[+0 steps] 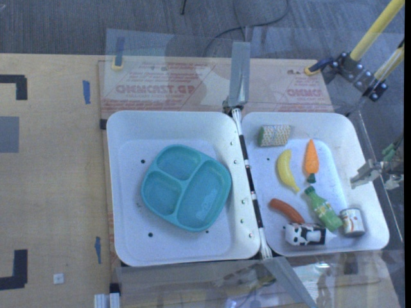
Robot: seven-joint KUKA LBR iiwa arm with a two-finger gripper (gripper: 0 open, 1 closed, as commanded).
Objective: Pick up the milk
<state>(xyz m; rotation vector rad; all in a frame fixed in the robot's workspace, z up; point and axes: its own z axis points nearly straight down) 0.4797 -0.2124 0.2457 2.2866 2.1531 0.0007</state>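
The milk [304,234] is a small black-and-white cow-patterned carton lying on its side at the front edge of the right bin [340,124]. It touches the base of a green bottle [323,210]. My gripper [368,174] is at the right rim of this bin, up and to the right of the milk and well apart from it. Only a small part of it is in view, at the frame's edge. Nothing shows between its tips.
The right bin also holds a corn cob [275,135], a banana [286,170], a carrot [311,157], a red sausage [285,210] and a small can [352,222]. A teal divided plate [186,186] lies in the left bin [122,172].
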